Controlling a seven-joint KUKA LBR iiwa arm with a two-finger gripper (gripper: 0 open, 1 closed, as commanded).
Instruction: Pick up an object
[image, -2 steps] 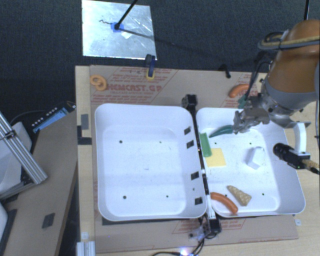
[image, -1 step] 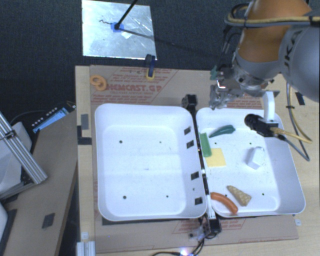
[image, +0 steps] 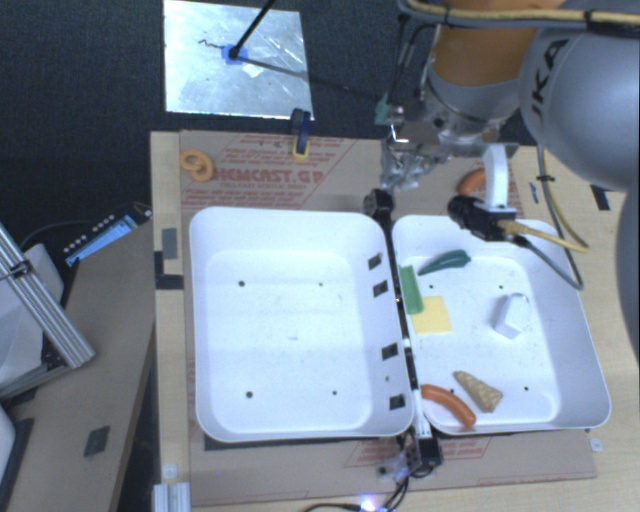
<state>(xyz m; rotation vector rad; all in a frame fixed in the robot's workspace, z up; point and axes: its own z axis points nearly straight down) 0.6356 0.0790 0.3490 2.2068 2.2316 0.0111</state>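
Observation:
The right white bin (image: 560, 360) holds several small items. A dark green pepper-shaped piece (image: 443, 262) lies near its far wall, and a flat green bar (image: 409, 288) runs along its left wall. A yellow square (image: 432, 315) lies beside the bar, with a white block (image: 510, 315) to the right. At the near edge are a tan wedge (image: 478, 390) and an orange sausage (image: 448, 403). My gripper (image: 402, 172) hangs above the far rim where the two bins meet, away from all of them, with nothing seen in it.
The left white bin (image: 290, 320) sits beside the right one on a cardboard sheet. An orange ring (image: 197, 165) and a blue-and-yellow clamp (image: 300, 135) lie behind it. An orange item (image: 470, 182) sits behind the right bin. A foil sheet (image: 237, 60) lies at the far left.

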